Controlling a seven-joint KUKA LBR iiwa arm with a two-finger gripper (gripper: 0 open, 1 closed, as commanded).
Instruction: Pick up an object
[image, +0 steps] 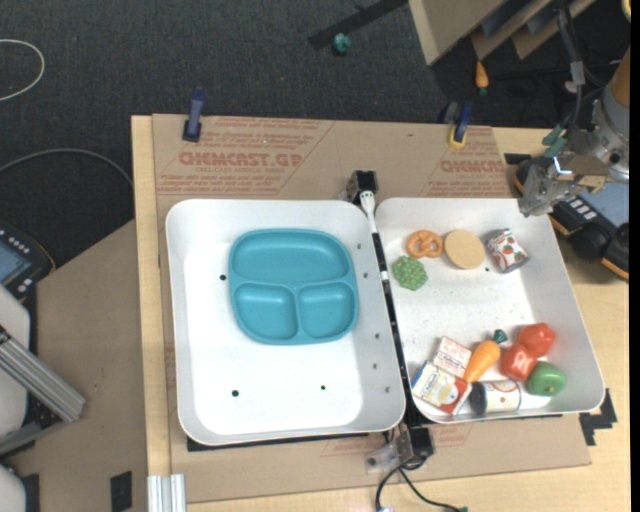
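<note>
While the hand (540, 190) hangs at the right bin's (570, 300) far corner, its grip cannot be told; wrapped cube (506, 250) just beside.

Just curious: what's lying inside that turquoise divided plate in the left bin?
All three compartments of the turquoise divided plate show bare plastic. The white bin floor beneath it is covered.

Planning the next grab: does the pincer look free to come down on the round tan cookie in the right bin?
Probably yes. The cookie lies flat with nothing above it; the pretzel sits close beside it.
</note>
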